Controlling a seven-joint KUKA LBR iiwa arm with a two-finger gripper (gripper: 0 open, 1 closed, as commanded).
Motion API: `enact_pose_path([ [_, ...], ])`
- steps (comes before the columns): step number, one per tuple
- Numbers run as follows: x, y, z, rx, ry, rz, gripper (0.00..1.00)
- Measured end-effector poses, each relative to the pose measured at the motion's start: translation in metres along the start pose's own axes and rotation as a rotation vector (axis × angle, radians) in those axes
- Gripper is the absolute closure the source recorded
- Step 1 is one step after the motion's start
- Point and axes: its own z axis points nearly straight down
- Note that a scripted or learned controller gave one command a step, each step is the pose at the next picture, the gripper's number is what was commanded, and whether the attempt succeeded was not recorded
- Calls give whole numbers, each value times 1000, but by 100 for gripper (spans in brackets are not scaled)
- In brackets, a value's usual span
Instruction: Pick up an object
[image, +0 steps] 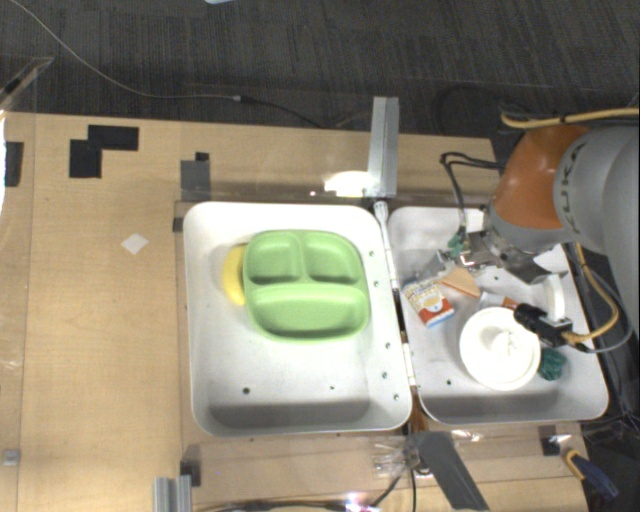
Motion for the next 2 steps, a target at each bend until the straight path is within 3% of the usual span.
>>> enact_pose_path([
  [1, -24, 52, 3, 11, 4, -20, 0],
  [2, -20, 28, 1, 1, 0, -24, 0],
])
